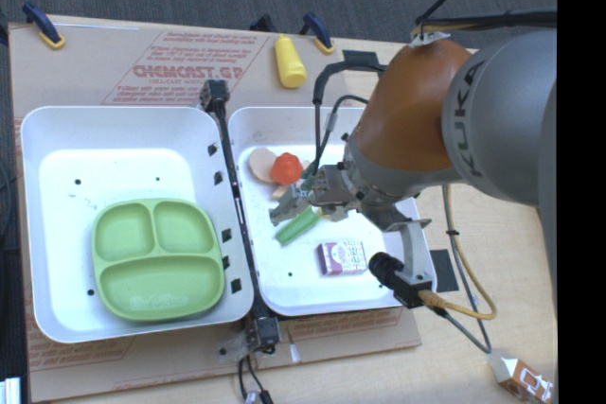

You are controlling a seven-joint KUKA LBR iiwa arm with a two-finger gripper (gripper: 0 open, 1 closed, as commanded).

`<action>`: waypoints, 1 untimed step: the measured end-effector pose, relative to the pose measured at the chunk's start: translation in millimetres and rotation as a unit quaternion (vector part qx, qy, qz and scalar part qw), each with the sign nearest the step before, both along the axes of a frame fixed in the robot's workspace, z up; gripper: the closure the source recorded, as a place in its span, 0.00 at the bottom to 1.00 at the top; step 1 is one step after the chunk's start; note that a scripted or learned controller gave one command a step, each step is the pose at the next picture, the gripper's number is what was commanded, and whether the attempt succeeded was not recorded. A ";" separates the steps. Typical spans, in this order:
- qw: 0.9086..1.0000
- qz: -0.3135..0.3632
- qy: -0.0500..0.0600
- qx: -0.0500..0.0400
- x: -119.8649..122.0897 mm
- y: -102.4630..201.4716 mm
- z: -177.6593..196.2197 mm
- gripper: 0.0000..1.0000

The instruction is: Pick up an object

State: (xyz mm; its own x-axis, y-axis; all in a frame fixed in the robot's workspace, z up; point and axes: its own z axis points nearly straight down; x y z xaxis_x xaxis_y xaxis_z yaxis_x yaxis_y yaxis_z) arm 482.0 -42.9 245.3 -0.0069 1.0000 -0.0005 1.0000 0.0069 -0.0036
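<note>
The right bin holds several small items. A red round piece lies beside a pale beige piece near the bin's back left. A green elongated piece lies tilted in the middle. A purple and white box sits towards the front. My gripper hangs low over the bin, just above the green piece's upper end and right under the red piece. The grey and orange wrist hides the bin's right part.
The left bin holds a green divided plate. A yellow object lies on the cardboard behind the bins. Blue clamps grip the board's back edge. Cables trail at the right.
</note>
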 end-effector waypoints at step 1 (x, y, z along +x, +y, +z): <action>1.000 -0.001 0.002 0.001 -7.1 -52.9 -137.7 0.00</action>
